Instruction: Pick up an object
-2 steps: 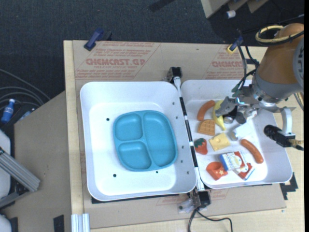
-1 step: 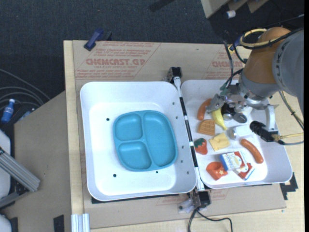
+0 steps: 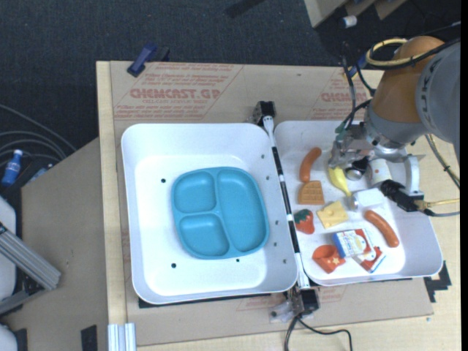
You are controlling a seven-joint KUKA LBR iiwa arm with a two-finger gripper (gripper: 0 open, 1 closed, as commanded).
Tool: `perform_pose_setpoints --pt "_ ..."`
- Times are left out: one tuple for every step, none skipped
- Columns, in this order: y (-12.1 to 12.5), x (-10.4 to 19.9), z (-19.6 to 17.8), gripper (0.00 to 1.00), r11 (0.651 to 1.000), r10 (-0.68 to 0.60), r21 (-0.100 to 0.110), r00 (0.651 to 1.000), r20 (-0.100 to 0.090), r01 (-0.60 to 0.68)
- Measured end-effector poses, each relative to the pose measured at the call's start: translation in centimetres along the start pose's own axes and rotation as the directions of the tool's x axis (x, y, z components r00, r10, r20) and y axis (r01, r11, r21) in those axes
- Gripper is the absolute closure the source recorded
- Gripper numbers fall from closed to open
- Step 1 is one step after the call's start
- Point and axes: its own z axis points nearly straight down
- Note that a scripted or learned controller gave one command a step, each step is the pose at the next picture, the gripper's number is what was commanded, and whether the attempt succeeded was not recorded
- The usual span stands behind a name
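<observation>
The right bin (image 3: 424, 258) holds several toy foods. A yellow banana (image 3: 338, 180) lies near its middle, and my gripper (image 3: 349, 161) hangs right above the banana's upper end, touching or nearly touching it. Left of them lie an orange sausage (image 3: 310, 164) and a tan waffle piece (image 3: 311, 193). Below are a yellow cheese wedge (image 3: 333, 215), a red pepper piece (image 3: 304, 221), a red tomato (image 3: 327, 258), a small red and white carton (image 3: 356, 244) and a red hot dog (image 3: 382, 227). The view shows nothing lifted.
A blue divided plate (image 3: 219, 212) lies in the left bin (image 3: 139, 196). The ridge between the bins (image 3: 281, 189) runs just left of the foods. A white block (image 3: 369, 198) and black cable fitting (image 3: 395, 192) sit beside the gripper. The arm's orange band (image 3: 398, 86) rises at upper right.
</observation>
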Motion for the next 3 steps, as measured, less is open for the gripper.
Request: perform_pose_setpoints --pt "4.4 4.2 -8.1 1.00 1.000 -0.001 0.018 1.000 -0.006 0.001" --pt "4.4 4.2 -8.0 0.00 1.000 -0.001 0.020 1.000 -0.005 0.001" --pt "4.1 2.6 2.9 0.00 1.000 0.000 0.022 1.000 -0.006 0.000"
